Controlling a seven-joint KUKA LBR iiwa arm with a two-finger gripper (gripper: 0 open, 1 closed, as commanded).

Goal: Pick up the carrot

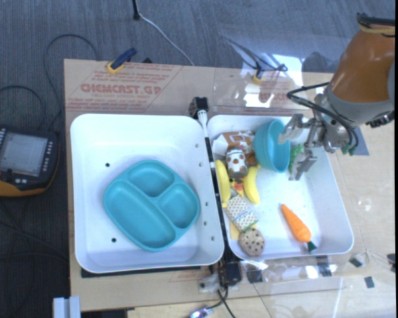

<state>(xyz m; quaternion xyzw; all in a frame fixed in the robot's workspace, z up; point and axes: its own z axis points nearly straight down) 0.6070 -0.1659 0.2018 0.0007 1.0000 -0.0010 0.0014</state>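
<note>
1 carrot [296, 225], 2 bananas [253, 185], 1 blue bowl [270, 146]; fingers [304, 164] parted, holding nothing.

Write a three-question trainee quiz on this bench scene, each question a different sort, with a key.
1. True or false: the carrot lies in the left bin.
2. Which colour is the divided plate? A red, B teal, C black.
3. Fill in: the gripper hangs over the ____ bin, beside the teal bowl.

Key: 1 false, it lies in the right bin; 2 B; 3 right.
</note>
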